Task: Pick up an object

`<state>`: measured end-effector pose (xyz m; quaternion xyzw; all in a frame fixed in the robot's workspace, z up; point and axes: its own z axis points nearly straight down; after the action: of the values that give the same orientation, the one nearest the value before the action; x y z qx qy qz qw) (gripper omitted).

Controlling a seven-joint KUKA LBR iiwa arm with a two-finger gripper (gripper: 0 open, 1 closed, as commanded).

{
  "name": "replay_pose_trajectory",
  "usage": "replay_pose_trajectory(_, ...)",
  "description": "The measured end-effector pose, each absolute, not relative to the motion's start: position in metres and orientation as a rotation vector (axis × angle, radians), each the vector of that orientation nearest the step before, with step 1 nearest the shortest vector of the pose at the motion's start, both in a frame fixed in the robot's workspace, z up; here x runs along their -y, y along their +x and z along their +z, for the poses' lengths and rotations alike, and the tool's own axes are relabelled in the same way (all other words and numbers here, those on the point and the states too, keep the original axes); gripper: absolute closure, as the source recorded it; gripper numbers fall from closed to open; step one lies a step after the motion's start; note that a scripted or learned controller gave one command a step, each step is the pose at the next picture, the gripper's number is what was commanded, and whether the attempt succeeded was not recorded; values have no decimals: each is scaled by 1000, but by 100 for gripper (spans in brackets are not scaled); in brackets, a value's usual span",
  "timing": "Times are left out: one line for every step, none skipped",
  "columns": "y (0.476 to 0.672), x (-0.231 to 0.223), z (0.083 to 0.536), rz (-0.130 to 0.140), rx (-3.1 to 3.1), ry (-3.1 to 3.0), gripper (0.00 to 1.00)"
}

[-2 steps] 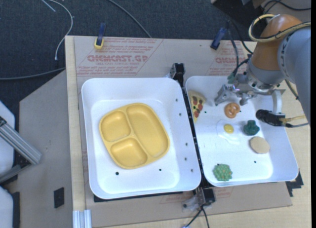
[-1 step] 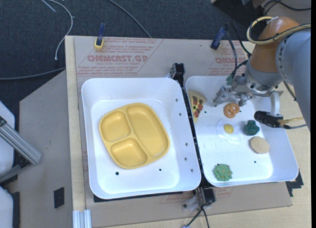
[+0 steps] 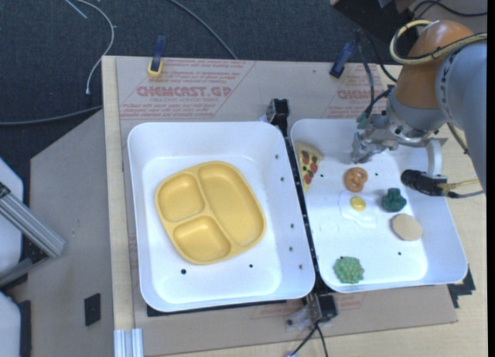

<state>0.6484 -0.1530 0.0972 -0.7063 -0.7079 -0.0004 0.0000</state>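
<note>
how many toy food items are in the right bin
6: pizza slice at the left wall, donut under the gripper, fried egg mid-bin, dark green piece and tan piece right, broccoli at the front.

Robotics lab, clamped cardboard-covered bench [image 3: 193, 89], white bins [image 3: 147, 154] of toy food, loose cables [image 3: 93, 8] on carpet

Yellow 3-compartment tray [image 3: 210, 210] in white bin [image 3: 147, 147]; orange donut [image 3: 356, 178], green broccoli [image 3: 349, 270], tan potato [image 3: 407, 228]

Divided tray [image 3: 209, 210] sat mid left bin [image 3: 147, 154]. Right bin [image 3: 441, 263]: pizza slice [image 3: 309, 164] by left wall, donut [image 3: 356, 178] behind fried egg [image 3: 357, 207], broccoli [image 3: 349, 270] near front edge.
</note>
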Motion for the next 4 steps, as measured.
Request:
replay_pose_trajectory(660, 149, 151, -7, 2228, -2224, 100)
replay_pose_trajectory(660, 155, 215, -7, 2227, -2226, 100)
replay_pose_trajectory(661, 155, 231, -4, 2225, -2222, 100)
replay_pose_trajectory(628, 103, 226, 1, 2223, -2213, 100)
